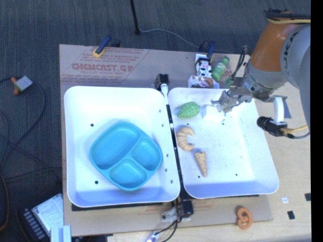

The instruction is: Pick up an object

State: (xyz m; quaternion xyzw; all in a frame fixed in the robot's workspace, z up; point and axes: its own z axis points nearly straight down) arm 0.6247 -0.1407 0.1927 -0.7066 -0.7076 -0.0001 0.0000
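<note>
Risk of a miss: gripper (225,103) poised over the right bin's (252,180) far end, fingers parted a little, nothing between them. Green leafy toy (189,110) lying just beside, toward the divider; croissant (185,137) and cone (202,163) nearer the middle, apart. Could close on bare floor, nudge the toy against the wall, or slip off its rounded top.

Left bin (75,135) holds blue divided plate (126,155). Right bin (252,170): green leafy item (189,110) far left, croissant (185,137) near it, cone (202,163) nearer still. Gripper (224,104) above right bin's far side, right of green item. Pretzel (244,217) on bench, near right.
</note>
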